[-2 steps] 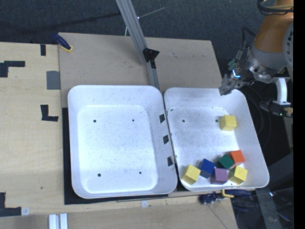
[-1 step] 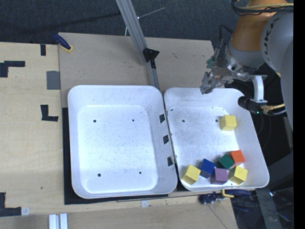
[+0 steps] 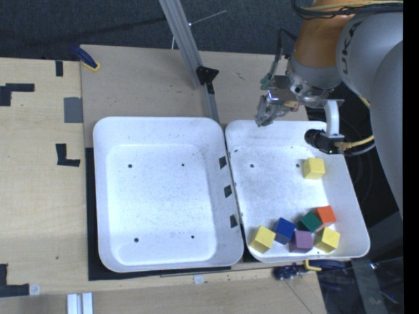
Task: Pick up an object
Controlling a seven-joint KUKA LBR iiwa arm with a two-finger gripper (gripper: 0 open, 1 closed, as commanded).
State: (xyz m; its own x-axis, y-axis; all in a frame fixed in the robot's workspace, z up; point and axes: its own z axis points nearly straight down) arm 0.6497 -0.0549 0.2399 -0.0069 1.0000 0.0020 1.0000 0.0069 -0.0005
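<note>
White plastic: two shallow bins sit side by side on the wooden surface (image 3: 144, 77), their inner edges touching. The left bin (image 3: 105, 175) has a speckled floor. The right bin (image 3: 275, 175) carries all the cubes.

One yellow cube (image 3: 314, 168) lies alone near the right wall, well apart from the rest. Along the near wall sits a cluster: a yellow cube (image 3: 263, 239) at its left end, a blue cube (image 3: 285, 229) just beside it, a purple cube (image 3: 303, 240), a green cube (image 3: 310, 222), an orange cube (image 3: 325, 214) and another yellow cube (image 3: 330, 239) at the right end. The cluster members are touching or nearly so.

The arm (image 3: 366, 38) enters from the right, its orange band above the wrist. The claw (image 3: 265, 119) hangs over the far rim of the right bin, near that bin's far left corner, well apart from every cube. Whether its tips stand apart or together cannot be told; nothing is seen between them.

A grey metal rail (image 3: 186, 38) runs at a slant across the surface behind the bins.
</note>
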